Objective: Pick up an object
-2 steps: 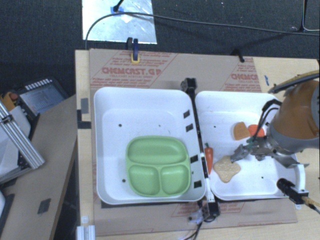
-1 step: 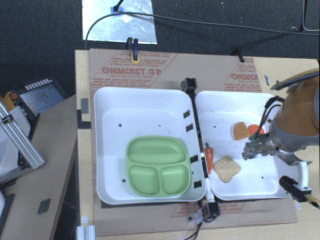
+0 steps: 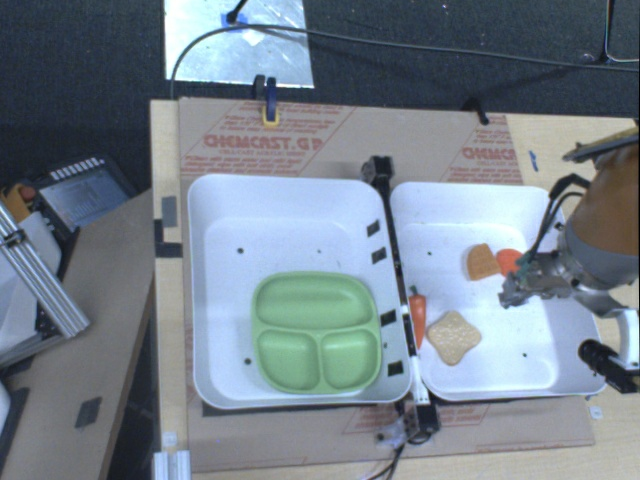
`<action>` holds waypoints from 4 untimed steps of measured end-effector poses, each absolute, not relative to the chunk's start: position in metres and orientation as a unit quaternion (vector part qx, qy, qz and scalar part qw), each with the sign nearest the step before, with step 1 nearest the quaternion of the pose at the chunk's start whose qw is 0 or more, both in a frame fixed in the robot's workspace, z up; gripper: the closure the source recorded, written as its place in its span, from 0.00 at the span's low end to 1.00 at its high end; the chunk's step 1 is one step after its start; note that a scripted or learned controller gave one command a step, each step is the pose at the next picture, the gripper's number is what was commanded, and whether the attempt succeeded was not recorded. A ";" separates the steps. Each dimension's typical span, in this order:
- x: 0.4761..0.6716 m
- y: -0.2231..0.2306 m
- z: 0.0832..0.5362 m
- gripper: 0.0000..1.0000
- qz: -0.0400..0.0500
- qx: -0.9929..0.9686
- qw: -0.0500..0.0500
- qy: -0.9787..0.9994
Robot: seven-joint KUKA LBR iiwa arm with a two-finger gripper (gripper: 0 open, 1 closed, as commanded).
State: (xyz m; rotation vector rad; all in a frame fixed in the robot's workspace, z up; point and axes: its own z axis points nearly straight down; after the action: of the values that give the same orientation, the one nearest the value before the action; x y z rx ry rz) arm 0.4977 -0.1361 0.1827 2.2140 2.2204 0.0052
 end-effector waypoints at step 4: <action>0.515 -0.028 0.227 1.00 0.001 0.704 0.000 0.710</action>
State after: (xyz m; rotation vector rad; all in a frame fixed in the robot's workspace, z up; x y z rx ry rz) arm 0.5149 -0.0279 0.2275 2.2108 2.2317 0.0032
